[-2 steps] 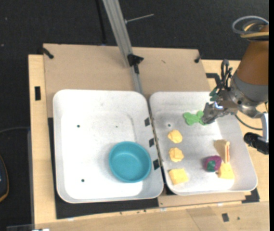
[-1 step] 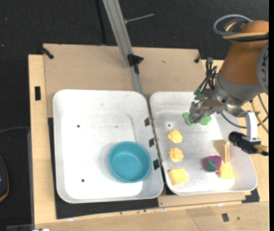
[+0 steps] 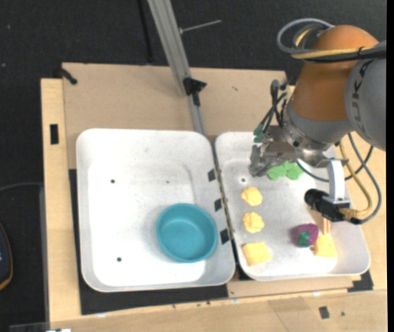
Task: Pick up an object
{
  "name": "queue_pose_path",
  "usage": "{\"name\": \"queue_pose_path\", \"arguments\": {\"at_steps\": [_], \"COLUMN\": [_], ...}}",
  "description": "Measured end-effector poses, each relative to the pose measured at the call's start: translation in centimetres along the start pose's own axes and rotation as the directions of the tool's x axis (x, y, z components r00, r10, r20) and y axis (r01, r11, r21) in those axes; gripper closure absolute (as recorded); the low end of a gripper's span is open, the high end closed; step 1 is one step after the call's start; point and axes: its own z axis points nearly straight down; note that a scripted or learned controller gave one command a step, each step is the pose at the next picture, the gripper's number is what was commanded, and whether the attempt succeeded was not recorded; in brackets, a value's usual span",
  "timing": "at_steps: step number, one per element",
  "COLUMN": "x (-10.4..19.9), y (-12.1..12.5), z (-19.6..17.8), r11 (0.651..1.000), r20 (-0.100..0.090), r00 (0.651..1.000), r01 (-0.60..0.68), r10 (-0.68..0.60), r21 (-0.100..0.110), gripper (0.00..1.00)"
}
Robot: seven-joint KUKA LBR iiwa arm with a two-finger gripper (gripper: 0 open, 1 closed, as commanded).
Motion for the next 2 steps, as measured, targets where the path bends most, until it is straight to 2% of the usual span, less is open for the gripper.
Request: {"name": "queue_pose_path", "arguments": {"at_steps": [2], "x": [9.6], "y": [0.0], "z": [1.8], "r11": [1.000], "r20": [0.001], "r00": [1.000], "r01": [-0.003], "r10": [0.003], "r21": [0.006], "gripper": [1.00]}}
